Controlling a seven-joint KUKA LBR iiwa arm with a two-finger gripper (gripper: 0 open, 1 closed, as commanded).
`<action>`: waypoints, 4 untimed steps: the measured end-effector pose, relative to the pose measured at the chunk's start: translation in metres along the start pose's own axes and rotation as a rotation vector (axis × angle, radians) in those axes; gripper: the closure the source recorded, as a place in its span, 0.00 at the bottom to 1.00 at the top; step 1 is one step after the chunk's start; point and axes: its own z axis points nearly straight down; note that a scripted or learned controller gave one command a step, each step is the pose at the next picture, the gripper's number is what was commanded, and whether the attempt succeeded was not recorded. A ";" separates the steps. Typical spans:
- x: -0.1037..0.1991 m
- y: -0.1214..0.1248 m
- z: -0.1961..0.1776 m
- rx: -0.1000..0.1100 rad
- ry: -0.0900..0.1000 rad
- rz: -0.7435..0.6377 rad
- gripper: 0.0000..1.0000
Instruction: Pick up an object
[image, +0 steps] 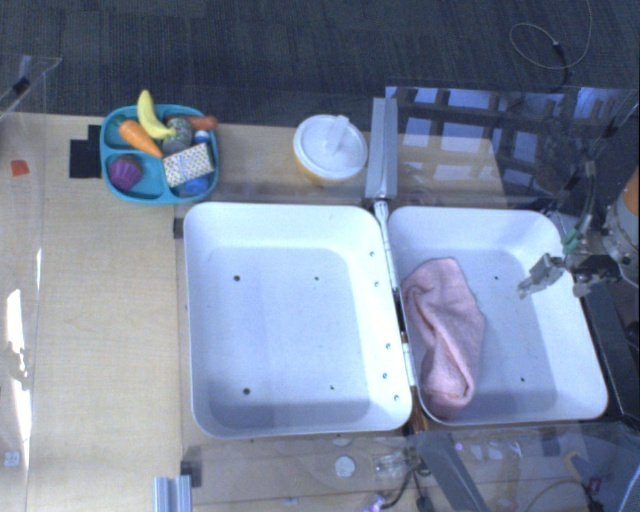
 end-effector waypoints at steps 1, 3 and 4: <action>0.053 0.066 0.101 0.001 0.001 -0.076 0.00; 0.091 0.104 0.150 -0.016 -0.002 -0.091 0.00; 0.107 0.108 0.055 -0.005 -0.001 -0.064 0.00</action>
